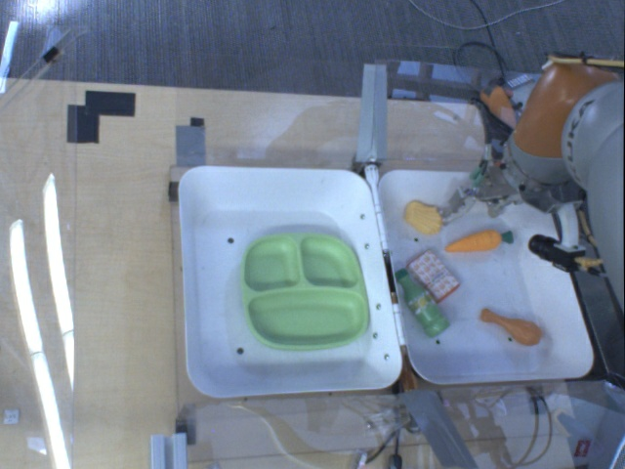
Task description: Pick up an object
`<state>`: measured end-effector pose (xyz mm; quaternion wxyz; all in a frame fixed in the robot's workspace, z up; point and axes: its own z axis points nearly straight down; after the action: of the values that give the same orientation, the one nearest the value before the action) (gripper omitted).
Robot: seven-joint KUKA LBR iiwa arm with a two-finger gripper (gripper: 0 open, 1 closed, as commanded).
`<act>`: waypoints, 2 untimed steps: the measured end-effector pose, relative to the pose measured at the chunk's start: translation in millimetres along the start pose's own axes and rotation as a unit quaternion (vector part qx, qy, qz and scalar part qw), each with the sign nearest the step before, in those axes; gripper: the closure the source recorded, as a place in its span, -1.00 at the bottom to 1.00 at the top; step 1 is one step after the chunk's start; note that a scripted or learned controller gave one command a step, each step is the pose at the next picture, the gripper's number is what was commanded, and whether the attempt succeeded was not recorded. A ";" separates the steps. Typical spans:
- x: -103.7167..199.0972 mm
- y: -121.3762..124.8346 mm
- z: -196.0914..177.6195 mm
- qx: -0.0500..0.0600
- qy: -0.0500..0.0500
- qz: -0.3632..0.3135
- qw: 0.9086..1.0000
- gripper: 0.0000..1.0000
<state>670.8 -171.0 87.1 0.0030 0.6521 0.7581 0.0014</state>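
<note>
Table (117, 291): two white bins are sitting side by side on it, toward its right end.

Left bin (210, 262): a green divided tray (305, 291) is lying at its centre.

Right bin (566, 350): five items are lying in it.
- Yellow piece (424, 217), near the bin's far left corner.
- Carrot (478, 242), just right of the yellow piece, green top pointing right.
- Checkered box (433, 275), left of centre.
- Green bottle (422, 306), lying against the left wall, touching the box.
- Brown drumstick (512, 327), toward the near right corner, apart from the rest.

Arm (571, 115): it is reaching in over the right bin's far right corner.

Tool (467, 201): it is hanging above the bin's far edge, just right of the yellow piece and behind the carrot; nothing is showing between its fingers, and whether they are open or closed cannot be told.
</note>
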 end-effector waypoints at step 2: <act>-13.3 -1.8 -1.4 0.002 0.003 -0.069 0.998 -1.00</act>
<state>671.0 -184.4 88.5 -0.0007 0.5979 0.8016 0.0021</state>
